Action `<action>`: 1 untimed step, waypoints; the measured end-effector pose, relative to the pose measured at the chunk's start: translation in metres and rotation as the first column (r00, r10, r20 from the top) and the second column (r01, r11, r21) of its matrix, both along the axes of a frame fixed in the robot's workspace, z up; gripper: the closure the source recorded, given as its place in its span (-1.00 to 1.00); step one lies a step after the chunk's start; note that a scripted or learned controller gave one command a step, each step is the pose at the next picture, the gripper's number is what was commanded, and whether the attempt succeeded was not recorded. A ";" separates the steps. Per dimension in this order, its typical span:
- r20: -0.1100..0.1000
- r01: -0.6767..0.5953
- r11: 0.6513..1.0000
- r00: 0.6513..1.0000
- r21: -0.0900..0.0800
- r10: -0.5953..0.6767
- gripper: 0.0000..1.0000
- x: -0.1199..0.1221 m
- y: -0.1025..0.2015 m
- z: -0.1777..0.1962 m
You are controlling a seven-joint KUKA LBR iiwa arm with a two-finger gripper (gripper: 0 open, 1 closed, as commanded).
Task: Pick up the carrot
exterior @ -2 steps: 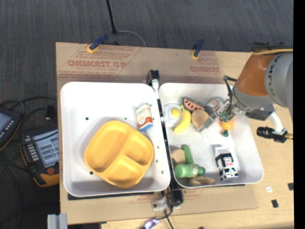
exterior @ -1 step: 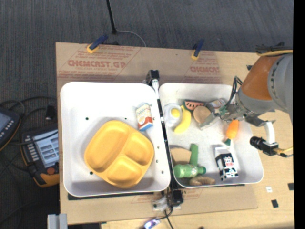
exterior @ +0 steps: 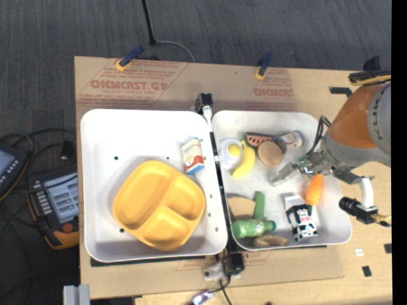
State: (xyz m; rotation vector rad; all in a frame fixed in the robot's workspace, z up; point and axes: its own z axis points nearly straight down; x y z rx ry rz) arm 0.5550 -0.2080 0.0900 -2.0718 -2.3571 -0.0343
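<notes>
The carrot (exterior: pixel 314 190) is a short orange piece lying in the right part of the right bin (exterior: pixel 331 234), tilted a little off upright. My gripper (exterior: pixel 287 172) reaches in from the right and sits low over the bin, just left of and above the carrot. The carrot lies close beside the gripper's body, and whether the two touch is unclear. The orange band of the arm (exterior: pixel 356 126) is over the bin's right rim.
Around the carrot in the right bin are a black-and-white carton (exterior: pixel 303 220), a banana (exterior: pixel 244 160), a watermelon slice (exterior: pixel 257 138), a brown round piece (exterior: pixel 270 153), a can (exterior: pixel 291 138) and a green bottle (exterior: pixel 253 227). The left bin (exterior: pixel 102 132) holds a yellow divided plate (exterior: pixel 159 203) and a small carton (exterior: pixel 192 155).
</notes>
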 end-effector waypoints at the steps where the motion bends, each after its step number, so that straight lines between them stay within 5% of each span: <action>1: 0.004 0.008 1.000 1.000 -0.019 -0.008 1.00 -0.002 -0.009 0.011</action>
